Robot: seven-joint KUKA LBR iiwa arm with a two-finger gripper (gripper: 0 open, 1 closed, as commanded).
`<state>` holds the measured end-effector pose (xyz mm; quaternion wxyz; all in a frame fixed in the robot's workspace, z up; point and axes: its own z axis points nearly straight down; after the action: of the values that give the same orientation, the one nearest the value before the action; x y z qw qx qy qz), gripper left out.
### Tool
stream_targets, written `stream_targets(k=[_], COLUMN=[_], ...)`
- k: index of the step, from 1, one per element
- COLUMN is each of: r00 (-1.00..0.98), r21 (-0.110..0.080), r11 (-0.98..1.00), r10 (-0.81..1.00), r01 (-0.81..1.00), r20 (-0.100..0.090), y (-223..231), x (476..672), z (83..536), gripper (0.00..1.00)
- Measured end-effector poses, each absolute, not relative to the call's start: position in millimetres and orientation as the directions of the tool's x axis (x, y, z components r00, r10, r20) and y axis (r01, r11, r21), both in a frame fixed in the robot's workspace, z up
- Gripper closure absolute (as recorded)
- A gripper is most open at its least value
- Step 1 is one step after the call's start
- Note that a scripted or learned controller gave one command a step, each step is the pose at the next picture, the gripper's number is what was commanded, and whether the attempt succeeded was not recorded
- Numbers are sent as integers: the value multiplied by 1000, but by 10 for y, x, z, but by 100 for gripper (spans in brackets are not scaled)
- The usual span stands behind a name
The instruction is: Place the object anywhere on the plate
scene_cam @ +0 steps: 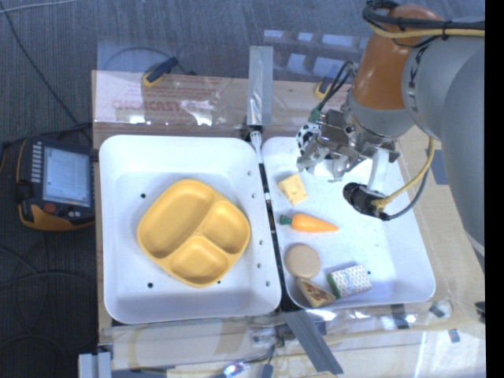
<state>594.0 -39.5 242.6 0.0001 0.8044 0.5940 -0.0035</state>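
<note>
A yellow plate with three compartments lies in the left white bin. The right bin holds several toy foods: a yellow cheese wedge, an orange carrot, a round tan cookie, a pizza slice and a small patterned box. My gripper hangs over the far end of the right bin, just beyond and to the right of the cheese wedge. Its fingers are spread open and nothing sits between them.
A black and orange teach pendant lies left of the bins. The raised divider between the bins runs beside the cheese and carrot. A black cable loop dangles from the wrist over the right bin.
</note>
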Motion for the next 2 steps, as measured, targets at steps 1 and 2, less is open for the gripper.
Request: stream_targets(k=[1,2], r00=[285,207], r21=[-4,-5], r11=[-285,-208], r10=[958,978], r01=[958,978], r20=[-3,-3], y=[339,1210], x=[6079,6002], z=[1820,1908], gripper=[100,100])
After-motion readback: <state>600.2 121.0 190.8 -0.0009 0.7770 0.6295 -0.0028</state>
